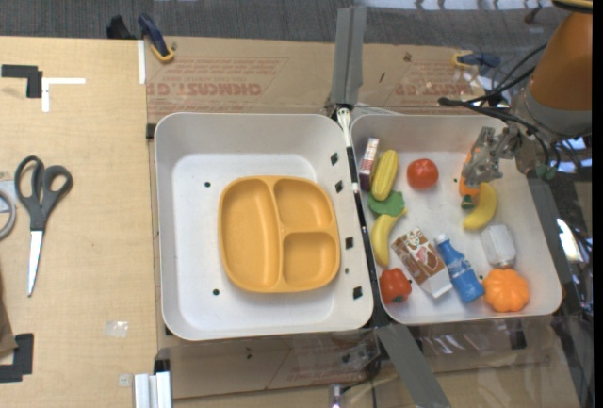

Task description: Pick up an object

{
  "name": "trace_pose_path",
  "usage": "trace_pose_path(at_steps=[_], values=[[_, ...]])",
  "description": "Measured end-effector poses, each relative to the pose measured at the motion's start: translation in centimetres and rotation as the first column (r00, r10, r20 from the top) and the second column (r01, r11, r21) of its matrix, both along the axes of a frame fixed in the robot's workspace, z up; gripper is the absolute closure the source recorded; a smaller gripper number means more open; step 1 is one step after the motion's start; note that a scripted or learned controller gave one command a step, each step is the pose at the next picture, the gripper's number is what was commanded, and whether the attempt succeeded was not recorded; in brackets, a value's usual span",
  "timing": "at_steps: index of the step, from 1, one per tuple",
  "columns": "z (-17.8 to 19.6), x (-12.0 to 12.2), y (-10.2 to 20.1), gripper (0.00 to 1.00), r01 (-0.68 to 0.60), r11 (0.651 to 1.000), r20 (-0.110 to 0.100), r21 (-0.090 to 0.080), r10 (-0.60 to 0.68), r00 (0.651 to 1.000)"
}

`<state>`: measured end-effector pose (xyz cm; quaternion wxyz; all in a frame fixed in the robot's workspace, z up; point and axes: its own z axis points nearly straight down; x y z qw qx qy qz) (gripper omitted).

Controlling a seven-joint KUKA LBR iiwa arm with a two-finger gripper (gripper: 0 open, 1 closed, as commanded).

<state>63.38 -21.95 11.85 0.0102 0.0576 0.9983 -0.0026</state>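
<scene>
Overhead, two bins sit on the counter (75, 302): the left bin (179, 236) holds one yellow tray (279, 234); the right bin (542, 255) holds two bananas, two tomatoes, one bottle (460, 269), one carton (422, 262), one pumpkin (507, 289). Whether the hand (482, 163) is spread, I cannot tell; it hovers over an orange toy (468, 188).

— How many bins? Count outward from the yellow divided plate (280, 234).

— Two white bins; the left bin (179, 208) holds that one plate; the right bin (542, 236), just right of the plate, holds the rest.

— Fruit and veg?

— Two bananas: one (381, 238) nearest the plate, one (481, 208) further right; one corn cob (384, 174); one tomato (423, 172); one red pepper (395, 285); one orange pumpkin (507, 290), furthest from the plate.

— Packaged things?

— One blue bottle (459, 269); one small carton (421, 260); one pale jar (498, 244).

— Outside the bins?

— One pair of scissors (38, 208), far left of the plate.
</scene>
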Motion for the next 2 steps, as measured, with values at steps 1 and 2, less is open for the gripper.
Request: trace_pose_path(at_steps=[1, 2], values=[[0.0, 0.0, 0.0, 0.0, 0.0, 1.0, -0.001, 0.0, 0.0, 1.0], [-2.6, -0.7, 9.4, 0.0, 0.167, 0.986, -0.017, 0.007, -0.167, 0.986]])
